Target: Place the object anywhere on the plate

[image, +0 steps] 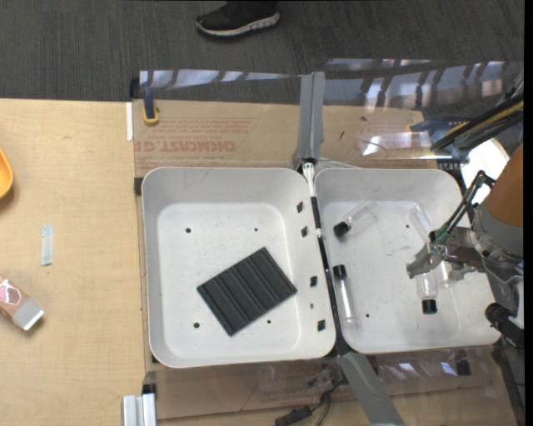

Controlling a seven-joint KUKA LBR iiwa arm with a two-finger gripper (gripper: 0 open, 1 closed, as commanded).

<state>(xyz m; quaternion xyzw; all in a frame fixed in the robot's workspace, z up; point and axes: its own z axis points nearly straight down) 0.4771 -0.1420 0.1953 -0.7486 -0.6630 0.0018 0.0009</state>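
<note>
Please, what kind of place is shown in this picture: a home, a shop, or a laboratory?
Most likely a robotics lab or test cell. A robot arm reaches over two white bins on a cardboard-covered bench, one bin holding a dark ribbed plate, the other clear tubes. A person's shoe stands on carpet beyond.

even, bright overhead light, no hard shadows — the white bins (166, 200) look nearly washed out. behind the bins, a clear panel (400, 83) throws streaky glare. right of the bins the arm (500, 200) is soft and slightly blurred — the rest is sharp.
</note>
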